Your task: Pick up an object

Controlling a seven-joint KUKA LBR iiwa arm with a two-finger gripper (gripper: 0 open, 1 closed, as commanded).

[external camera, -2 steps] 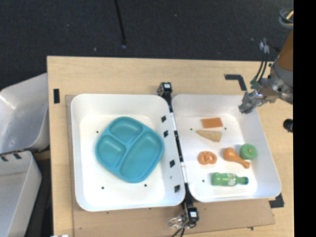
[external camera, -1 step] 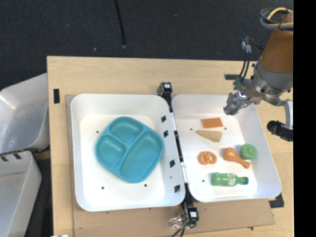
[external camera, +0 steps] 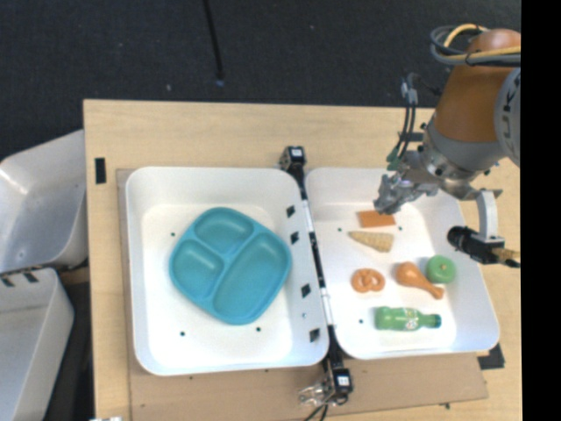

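Wooden desk (external camera: 105, 130) carries two white bins side by side. Jaws (external camera: 387, 202) sit low in the right bin (external camera: 473, 323), just above the orange block (external camera: 376, 220); can't tell if they're wide or narrow, or touching it. Just below the block: tan wedge (external camera: 372, 239). Further out: orange ring (external camera: 368, 280), drumstick (external camera: 415, 278), green ball (external camera: 441, 269), green bottle (external camera: 406, 319). Left bin (external camera: 149, 340) holds a blue sectioned tray (external camera: 230, 265).
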